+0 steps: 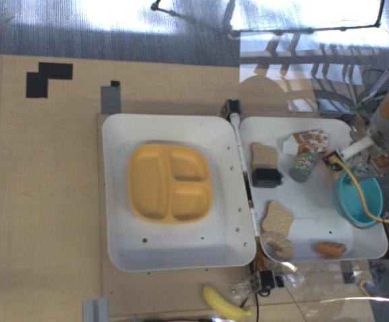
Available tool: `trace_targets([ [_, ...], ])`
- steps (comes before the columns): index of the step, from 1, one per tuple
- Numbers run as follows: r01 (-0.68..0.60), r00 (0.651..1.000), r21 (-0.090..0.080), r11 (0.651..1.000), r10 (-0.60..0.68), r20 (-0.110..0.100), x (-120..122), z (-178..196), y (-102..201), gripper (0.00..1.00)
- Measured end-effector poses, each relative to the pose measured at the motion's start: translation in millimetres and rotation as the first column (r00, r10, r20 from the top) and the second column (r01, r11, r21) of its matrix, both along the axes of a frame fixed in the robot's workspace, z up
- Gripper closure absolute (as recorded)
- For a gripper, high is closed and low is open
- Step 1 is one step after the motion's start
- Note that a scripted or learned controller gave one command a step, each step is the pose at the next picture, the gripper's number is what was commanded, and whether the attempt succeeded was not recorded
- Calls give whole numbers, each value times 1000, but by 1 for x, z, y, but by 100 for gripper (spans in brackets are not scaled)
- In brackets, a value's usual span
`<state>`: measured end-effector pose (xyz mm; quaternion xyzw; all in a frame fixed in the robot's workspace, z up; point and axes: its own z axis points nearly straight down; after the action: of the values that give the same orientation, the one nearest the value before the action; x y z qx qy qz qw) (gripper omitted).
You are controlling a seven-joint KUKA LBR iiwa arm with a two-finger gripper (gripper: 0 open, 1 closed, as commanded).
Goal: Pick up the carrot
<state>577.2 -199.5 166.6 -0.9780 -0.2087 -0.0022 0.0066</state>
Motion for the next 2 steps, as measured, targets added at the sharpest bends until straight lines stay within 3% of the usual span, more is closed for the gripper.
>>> trace_targets([
  [1, 1, 1000, -10, 1000, -1, 0, -1, -1, -4, 0],
  [2, 97, 995, -9, 995, -97, -7, -74, -46, -5, 0],
])
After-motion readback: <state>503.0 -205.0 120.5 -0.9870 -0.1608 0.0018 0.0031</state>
